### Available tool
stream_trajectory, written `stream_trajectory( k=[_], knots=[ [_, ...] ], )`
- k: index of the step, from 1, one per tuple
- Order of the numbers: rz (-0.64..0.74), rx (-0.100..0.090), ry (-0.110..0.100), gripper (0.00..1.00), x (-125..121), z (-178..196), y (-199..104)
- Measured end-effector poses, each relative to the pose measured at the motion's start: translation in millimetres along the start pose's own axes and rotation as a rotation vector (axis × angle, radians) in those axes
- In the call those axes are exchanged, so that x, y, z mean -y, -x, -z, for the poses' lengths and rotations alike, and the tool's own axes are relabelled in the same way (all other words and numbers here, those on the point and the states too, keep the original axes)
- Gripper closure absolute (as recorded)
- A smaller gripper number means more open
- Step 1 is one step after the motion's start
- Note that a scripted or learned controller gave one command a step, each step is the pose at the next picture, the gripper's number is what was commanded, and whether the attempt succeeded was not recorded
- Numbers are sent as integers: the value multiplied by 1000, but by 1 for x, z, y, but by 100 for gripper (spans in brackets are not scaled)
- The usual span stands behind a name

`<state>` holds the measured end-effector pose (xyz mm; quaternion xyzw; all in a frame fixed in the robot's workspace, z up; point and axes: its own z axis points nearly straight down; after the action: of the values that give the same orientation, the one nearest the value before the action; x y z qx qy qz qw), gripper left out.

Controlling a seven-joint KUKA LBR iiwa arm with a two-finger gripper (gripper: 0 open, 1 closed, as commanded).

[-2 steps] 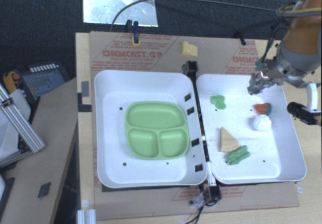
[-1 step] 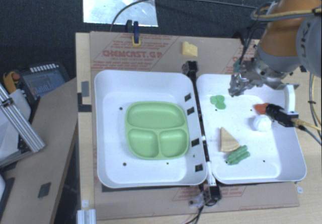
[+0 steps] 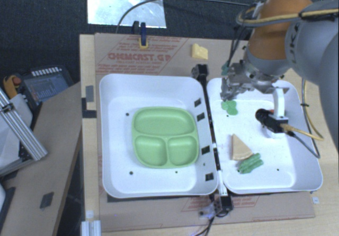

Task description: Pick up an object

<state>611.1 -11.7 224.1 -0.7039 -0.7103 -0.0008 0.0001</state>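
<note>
The right bin holds a small green piece near its far left corner, a tan wedge lower down, and a green bumpy pod just in front of the wedge. My gripper hangs low at the bin's far left, right above the small green piece and almost touching it. Nothing shows between its fingers.
The left bin carries a light green divided plate. A yellow block lies on the cardboard behind the bins. The arm's grey and orange body covers the right bin's far right part.
</note>
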Motion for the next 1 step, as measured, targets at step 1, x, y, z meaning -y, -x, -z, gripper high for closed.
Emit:
stream_trajectory(
  k=[1],
  knots=[
    [1, -1, 2, 100, -6, 9, -59]
  ],
)
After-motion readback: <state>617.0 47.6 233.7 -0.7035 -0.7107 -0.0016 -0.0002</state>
